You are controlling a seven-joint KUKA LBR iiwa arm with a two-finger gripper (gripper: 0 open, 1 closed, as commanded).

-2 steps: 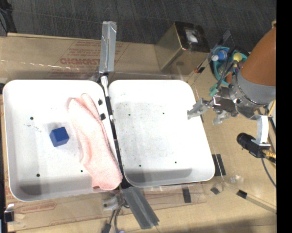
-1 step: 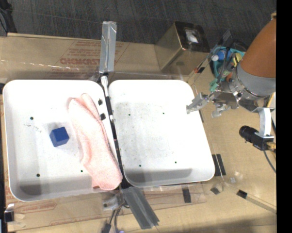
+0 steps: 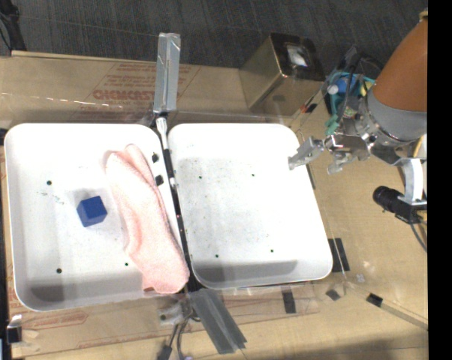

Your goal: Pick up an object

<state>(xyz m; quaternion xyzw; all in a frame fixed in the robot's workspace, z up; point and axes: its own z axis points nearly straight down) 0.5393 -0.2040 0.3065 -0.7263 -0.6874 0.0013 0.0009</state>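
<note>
A small blue cube [image 3: 91, 210] lies on the floor of the left bin [image 3: 31, 201]. Beside it a pink cloth [image 3: 147, 220] stretches from the bin's back middle to its front right corner, lapping against the divider. My gripper [image 3: 320, 156] hovers over the back right rim of the right bin [image 3: 248, 201], well away from both objects. Its fingers [image 3: 302, 154] stand apart and hold nothing.
A brown box [image 3: 280, 72] sits behind the right bin, close to the gripper. A grey metal post [image 3: 167, 73] rises at the back between the bins. Printed cardboard [image 3: 83, 88] lies behind the left bin.
</note>
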